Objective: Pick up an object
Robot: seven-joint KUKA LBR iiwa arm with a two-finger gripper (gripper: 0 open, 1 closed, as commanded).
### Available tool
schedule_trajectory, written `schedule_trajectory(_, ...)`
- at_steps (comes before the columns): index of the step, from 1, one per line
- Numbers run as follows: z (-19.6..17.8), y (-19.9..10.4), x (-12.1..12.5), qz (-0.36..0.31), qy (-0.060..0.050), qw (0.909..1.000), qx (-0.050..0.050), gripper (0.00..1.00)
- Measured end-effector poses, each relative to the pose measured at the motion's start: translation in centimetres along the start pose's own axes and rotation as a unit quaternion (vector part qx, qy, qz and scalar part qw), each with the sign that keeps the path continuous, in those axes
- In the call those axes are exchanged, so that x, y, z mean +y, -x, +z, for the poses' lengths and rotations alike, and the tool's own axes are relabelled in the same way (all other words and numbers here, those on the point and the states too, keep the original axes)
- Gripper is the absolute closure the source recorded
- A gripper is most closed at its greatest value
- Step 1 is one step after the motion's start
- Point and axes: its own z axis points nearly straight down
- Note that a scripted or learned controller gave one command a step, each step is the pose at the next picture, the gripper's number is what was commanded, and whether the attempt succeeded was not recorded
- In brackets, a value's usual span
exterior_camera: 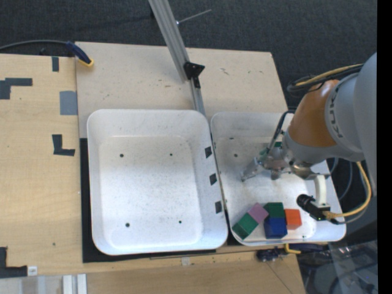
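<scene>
the fingers (252, 171) hang over the right bin (236, 127), whether spread i cannot tell; the block cluster (269, 219) lies near, at five o'clock.

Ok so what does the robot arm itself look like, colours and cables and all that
The arm is smooth rounded grey, with a broad orange band above the wrist. Its gripper is small, grey metal with a greenish part. A yellow cable and dark cables loop alongside, with a black connector on a white fitting below.
</scene>
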Motion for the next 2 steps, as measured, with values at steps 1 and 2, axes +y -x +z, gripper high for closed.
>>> schedule_trajectory(1,-1.1,-0.1,0.0,0.0,0.0,1.0,0.001,1.0)
schedule_trajectory(2,-7.2,-0.6,0.7,0.0,0.004,1.0,0.0,1.0)
